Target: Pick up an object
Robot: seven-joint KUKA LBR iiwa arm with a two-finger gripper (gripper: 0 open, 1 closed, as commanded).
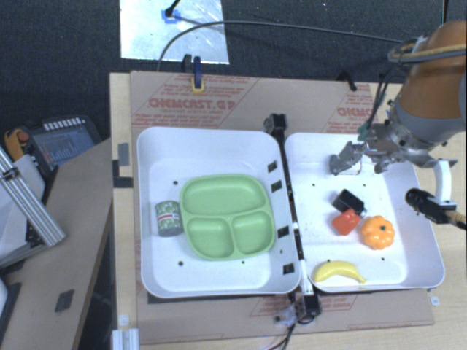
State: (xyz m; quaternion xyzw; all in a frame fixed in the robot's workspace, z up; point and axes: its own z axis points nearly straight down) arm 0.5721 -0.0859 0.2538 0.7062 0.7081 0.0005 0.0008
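Gripper (359, 159) hangs above the right bin (427, 268), apparently open and empty. Pumpkin (378, 232) sits near that bin's front, beside a red piece (346, 223). Best approach: centre over it and descend straight.

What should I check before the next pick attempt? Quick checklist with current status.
1. End effector holds nothing: cannot tell.
2. End effector over right bin, above its far part: ok.
3. Targets in right bin: black block, red object, orange pumpkin, banana: ok.
4. Red object free-standing: not ok, touches black block.
5. Banana isolated near front wall: ok.
6. Left bin contents, green tray and can, away from arm: ok.
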